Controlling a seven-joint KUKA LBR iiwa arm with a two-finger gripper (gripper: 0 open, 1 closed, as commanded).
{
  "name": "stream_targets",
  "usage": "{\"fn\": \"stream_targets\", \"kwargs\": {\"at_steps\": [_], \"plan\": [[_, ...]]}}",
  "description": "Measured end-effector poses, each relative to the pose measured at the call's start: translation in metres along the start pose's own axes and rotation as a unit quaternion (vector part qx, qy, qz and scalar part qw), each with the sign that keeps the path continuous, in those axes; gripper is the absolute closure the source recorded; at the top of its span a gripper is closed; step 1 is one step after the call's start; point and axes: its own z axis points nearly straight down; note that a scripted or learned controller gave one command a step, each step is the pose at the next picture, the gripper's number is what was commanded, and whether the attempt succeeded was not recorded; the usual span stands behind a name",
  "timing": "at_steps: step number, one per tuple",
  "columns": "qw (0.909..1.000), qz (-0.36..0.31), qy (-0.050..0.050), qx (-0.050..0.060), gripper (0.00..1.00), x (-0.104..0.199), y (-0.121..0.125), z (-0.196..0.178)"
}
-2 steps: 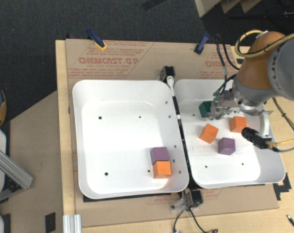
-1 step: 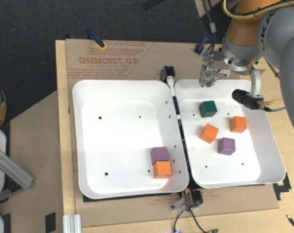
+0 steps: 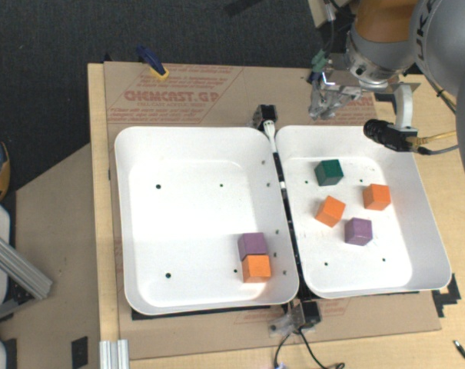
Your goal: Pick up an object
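End effector (image 3: 327, 106) hung upper right, above right bin's (image 3: 424, 229) far rim; finger state unclear. Green cube (image 3: 329, 172) lay below it.

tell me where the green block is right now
The green block sits in the right bin, near its far edge, with an orange block just in front of it and another orange block to its right.
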Motion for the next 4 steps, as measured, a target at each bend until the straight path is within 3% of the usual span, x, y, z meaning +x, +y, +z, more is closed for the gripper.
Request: {"fn": "stream_targets", "kwargs": {"at_steps": [1,2,3,4], "plan": [[1.0,0.006,-0.001,0.007,1.0,-0.058,-0.013,0.018],[1.0,0.004,0.0,0.009,1.0,-0.055,-0.075,0.038],[0.9999,0.007,-0.002,0.007,1.0,-0.131,-0.108,0.037],[1.0,0.005,0.0,0.008,1.0,-0.14,-0.165,0.045]]}}
